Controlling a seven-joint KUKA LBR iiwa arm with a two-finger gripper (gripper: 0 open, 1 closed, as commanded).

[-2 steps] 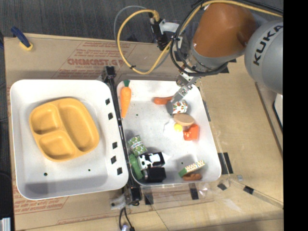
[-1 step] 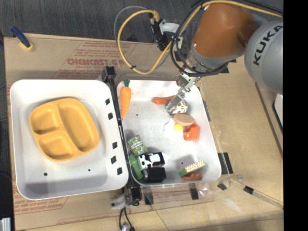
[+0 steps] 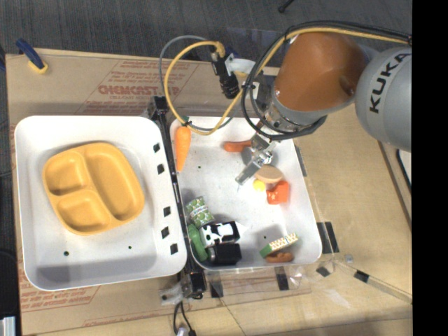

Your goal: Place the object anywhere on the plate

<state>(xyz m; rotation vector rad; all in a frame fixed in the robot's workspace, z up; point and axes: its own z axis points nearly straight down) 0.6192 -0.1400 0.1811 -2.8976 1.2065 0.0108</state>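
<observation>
A yellow plate (image 3: 93, 185) with three compartments lies in the left bin (image 3: 42, 264). My gripper (image 3: 250, 168) hangs over the upper middle of the right bin (image 3: 308, 236), under the orange wrist band. Just right of it lie a pale yellow round piece (image 3: 267, 174) and a red block (image 3: 278, 192). A small orange-red piece (image 3: 236, 145) lies just above and to the left of the gripper. An orange carrot (image 3: 182, 148) leans at the bin's upper left corner, against the divider. Nothing shows clearly in the gripper's grasp.
Along the right bin's front lie a green patterned item (image 3: 197, 209), a black-and-white toy (image 3: 222, 234), a dark block (image 3: 225, 254) and a yellow-brown toy (image 3: 281, 246). Yellow and black cables (image 3: 183, 47) loop behind the bins. The arm's bulk overhangs the right bin's far right corner.
</observation>
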